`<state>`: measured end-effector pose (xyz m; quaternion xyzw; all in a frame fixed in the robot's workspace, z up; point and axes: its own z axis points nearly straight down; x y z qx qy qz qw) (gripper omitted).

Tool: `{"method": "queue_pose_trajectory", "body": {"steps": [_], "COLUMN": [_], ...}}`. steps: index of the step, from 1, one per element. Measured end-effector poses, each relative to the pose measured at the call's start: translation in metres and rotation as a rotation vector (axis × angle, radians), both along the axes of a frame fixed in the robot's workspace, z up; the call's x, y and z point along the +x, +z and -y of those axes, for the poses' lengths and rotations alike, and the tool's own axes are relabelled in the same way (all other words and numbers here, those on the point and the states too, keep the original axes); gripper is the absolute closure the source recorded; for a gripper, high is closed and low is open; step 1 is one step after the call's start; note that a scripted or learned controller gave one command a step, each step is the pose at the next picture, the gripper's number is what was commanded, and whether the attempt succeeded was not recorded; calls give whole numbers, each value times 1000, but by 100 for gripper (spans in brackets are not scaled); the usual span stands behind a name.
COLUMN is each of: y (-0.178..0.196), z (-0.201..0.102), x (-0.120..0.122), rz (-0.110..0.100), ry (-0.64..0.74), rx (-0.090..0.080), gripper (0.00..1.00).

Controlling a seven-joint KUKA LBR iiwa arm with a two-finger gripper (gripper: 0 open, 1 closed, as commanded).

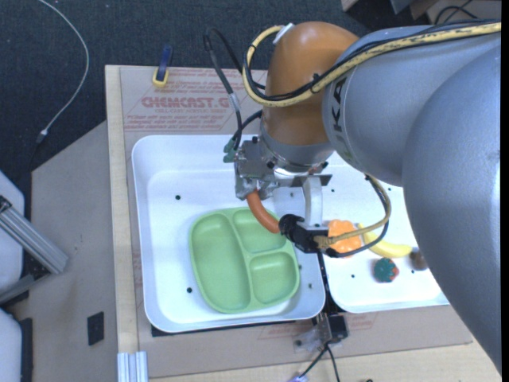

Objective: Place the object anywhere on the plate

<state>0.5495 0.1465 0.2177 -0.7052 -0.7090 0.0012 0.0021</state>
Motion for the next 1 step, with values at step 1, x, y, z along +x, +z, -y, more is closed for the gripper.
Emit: {"method": "queue_pose_trajectory", "body": {"steps": [1], "y": [1], "z": [3], "x": [1], "rz": [2], "ry": [-5], "rx": [-1], "gripper": [0]}}
